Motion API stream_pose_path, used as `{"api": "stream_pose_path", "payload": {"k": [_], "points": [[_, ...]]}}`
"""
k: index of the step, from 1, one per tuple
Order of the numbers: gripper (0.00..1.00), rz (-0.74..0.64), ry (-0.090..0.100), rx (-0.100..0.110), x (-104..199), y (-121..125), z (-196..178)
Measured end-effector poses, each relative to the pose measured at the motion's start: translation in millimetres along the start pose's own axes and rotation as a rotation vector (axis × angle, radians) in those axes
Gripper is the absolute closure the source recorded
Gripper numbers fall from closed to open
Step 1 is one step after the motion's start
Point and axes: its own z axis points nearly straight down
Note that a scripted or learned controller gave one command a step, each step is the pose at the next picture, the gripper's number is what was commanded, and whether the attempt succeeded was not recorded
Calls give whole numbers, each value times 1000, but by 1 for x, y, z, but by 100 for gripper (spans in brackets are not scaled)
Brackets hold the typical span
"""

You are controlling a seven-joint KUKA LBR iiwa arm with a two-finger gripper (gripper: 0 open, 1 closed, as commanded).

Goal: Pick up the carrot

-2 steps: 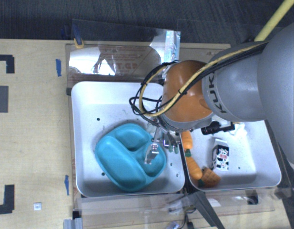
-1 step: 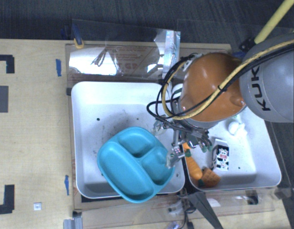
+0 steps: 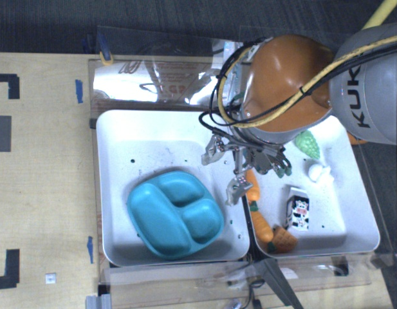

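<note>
Camera view has much of the right bin (image 3: 364,227) covered by the arm (image 3: 289,82), whose orange band and looping cables hide the bin's far left corner and back wall. The gripper (image 3: 244,176) hangs below that bulk as a tangle of metal parts. Whether it is open or closed cannot be made out, nor whether it has hold of anything. Its lowest metal part sits just beside the upper end of the carrot (image 3: 259,216), and whether the two touch cannot be told.

That carrot lies in the right bin, close along the left wall by the divide between the two bins. Its long axis runs almost straight up and down the view, leaning slightly so the near end sits further right. The far end disappears under the gripper, so its tip cannot be seen. The near end points toward the front edge and meets a brown lump (image 3: 286,240), too blurred to identify, in the front left corner.

A small carton (image 3: 299,212) with black and white markings lies just right of the carrot, apart from it. Further back are a white object (image 3: 318,171) and a green one (image 3: 307,143), the latter partly cut off by the arm. The left bin (image 3: 114,172) holds a blue divided plate (image 3: 175,214).
</note>
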Motion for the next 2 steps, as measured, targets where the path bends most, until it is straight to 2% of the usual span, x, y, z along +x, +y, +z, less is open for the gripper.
{"api": "stream_pose_path", "payload": {"k": [1, 2], "points": [[0, 26, 9, -3, -18, 0, 45], [0, -113, -13, 0, 15, 17, 117]]}}
